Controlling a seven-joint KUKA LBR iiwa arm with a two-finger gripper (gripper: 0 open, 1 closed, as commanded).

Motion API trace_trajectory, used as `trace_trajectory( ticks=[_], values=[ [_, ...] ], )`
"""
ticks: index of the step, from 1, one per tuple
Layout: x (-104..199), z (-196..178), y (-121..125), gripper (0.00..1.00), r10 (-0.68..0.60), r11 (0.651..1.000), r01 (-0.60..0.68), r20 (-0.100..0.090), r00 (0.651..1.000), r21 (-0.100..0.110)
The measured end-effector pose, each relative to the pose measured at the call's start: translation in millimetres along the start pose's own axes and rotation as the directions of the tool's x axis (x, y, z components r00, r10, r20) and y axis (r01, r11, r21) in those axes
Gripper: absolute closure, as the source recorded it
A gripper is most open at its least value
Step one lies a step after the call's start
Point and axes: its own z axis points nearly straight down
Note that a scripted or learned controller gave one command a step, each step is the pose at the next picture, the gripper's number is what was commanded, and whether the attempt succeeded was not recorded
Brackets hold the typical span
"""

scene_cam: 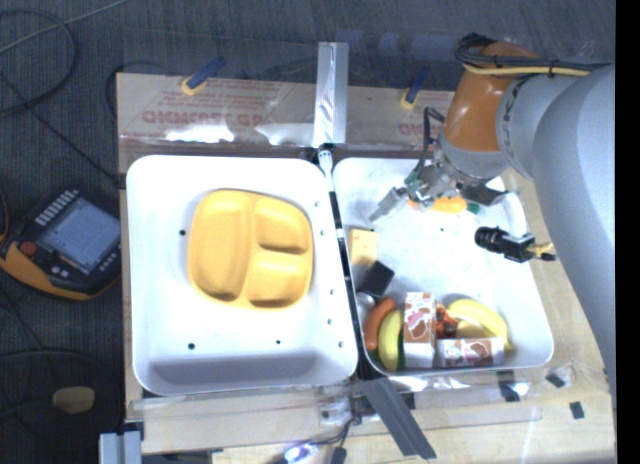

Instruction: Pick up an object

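The grey arm reaches over the right bin, its tool low over the bin's far end; I cannot tell how the tool is set. The left bin carries a yellow sectioned tray. Along the right bin's near wall huddle a banana, small cartons and a carrot. The banana looks light but soft, best gripped mid-length; the cartons seem stiff, likely easiest across their flat sides.

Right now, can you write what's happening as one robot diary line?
arm: over right bin | hand: far end, holding nothing seen | yellow tray: left bin | banana: near corner
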Motion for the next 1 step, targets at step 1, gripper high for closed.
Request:
trace_trajectory(
  ticks=[1],
  values=[
    [0.0,-8.6,-0.2,1.0,-0.001,1.0,0.001,0.003,1.0,0.002]
  ],
)
